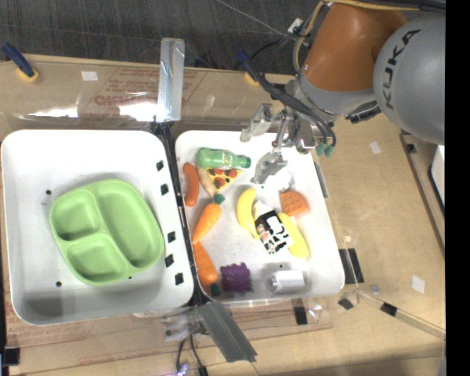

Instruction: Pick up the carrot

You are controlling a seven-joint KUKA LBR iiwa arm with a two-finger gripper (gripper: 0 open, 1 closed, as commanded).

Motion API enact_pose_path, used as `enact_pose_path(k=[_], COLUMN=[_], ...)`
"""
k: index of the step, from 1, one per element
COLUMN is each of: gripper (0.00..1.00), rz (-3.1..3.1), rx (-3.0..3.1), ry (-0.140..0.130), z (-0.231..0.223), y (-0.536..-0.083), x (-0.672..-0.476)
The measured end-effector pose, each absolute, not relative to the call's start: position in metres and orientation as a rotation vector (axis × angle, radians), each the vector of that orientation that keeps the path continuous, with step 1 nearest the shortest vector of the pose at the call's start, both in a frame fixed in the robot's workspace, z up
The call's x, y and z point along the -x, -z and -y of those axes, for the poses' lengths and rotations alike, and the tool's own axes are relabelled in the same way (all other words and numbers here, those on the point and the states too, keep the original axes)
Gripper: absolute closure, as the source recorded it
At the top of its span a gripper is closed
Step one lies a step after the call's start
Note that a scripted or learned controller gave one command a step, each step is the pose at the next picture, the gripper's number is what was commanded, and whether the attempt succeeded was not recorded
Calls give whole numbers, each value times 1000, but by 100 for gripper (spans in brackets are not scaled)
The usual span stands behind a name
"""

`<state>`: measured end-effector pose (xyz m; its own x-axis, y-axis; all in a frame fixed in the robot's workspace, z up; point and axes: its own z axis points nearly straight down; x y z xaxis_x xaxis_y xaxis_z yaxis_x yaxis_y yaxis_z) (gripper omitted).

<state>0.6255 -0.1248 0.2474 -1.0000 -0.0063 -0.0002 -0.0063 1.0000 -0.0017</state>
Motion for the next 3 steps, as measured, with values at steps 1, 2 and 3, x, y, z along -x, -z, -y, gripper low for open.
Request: enact_pose_path(k=[1, 2, 3], gripper=[0, 0, 0], rz=[-3145, -3128, -2988], rx=[-3, 308, 972], ry=[-1, 0, -1], z=[102, 90, 92], y=[-91, -92, -92], x=[-600, -590, -573])
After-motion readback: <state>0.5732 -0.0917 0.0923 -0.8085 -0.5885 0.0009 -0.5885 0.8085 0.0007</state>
